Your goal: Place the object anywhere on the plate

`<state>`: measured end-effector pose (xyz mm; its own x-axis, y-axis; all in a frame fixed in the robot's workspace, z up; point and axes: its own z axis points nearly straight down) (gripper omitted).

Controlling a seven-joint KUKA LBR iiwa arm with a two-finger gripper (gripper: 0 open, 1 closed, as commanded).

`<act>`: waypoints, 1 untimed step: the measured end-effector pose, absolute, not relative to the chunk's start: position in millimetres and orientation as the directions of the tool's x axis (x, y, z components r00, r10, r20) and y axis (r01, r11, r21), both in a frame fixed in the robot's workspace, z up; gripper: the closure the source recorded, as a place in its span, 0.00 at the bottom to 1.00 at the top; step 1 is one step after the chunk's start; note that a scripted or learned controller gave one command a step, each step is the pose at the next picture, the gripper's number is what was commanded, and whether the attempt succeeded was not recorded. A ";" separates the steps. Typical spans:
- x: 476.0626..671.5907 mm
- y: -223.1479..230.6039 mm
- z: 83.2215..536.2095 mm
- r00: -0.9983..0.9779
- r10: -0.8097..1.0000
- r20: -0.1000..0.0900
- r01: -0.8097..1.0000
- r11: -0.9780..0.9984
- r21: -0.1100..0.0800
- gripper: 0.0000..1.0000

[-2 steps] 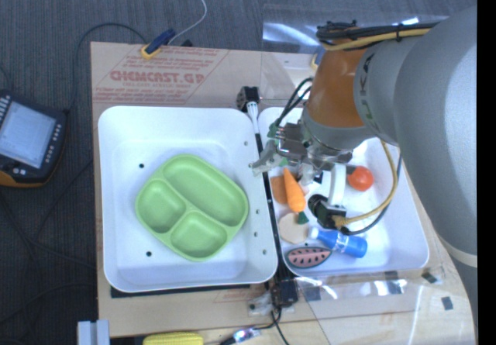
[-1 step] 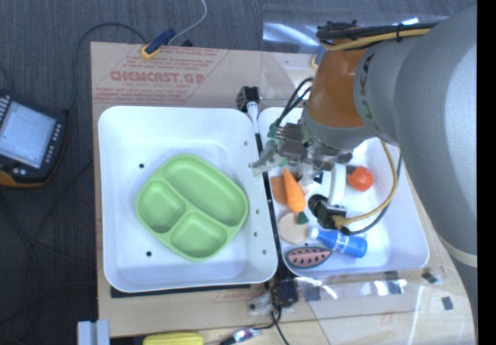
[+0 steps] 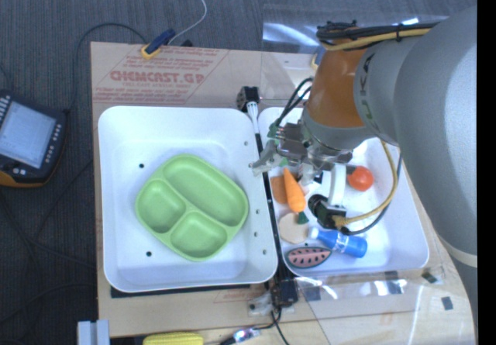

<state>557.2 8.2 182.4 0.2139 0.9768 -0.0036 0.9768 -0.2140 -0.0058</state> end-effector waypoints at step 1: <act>557.2 8.2 182.4 0.214 0.977 -0.004 0.977 -0.214 -0.006 0.00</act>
<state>557.2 8.2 182.4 0.2139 0.9768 -0.0036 0.9768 -0.2140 -0.0058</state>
